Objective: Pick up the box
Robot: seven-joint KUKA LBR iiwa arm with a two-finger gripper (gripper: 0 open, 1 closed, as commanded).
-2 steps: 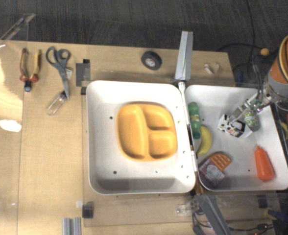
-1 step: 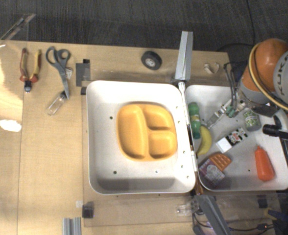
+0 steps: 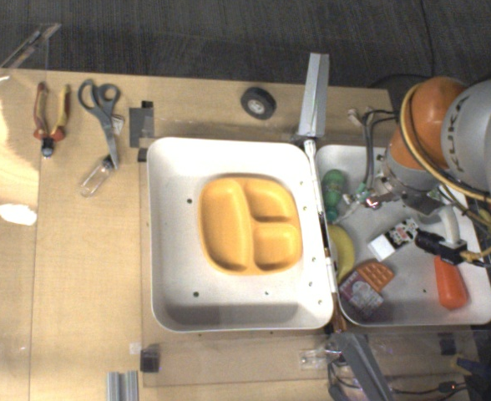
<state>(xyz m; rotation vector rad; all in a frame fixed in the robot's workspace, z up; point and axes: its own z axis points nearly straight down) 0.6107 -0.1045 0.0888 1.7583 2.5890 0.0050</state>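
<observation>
A small flat box [image 3: 366, 285], brown-orange at one end and purple-grey at the other, lies at the front left of the right bin [image 3: 479, 312]. My gripper [image 3: 401, 234] hangs low over the middle of that bin, just up and to the right of the box and apart from it. A small white piece [image 3: 382, 246] sits right at its tip. The grey arm with its orange band [image 3: 425, 132] covers the bin's back part.
In the right bin, a green bottle [image 3: 335, 192] and a yellow banana [image 3: 341, 251] lie along the left wall, and an orange carrot [image 3: 449, 283] lies at the front right. The left bin [image 3: 174, 224] holds a yellow divided plate [image 3: 250, 224]. Scissors [image 3: 103, 119], pliers [image 3: 49, 115] and a tape roll [image 3: 258, 102] lie on the bench.
</observation>
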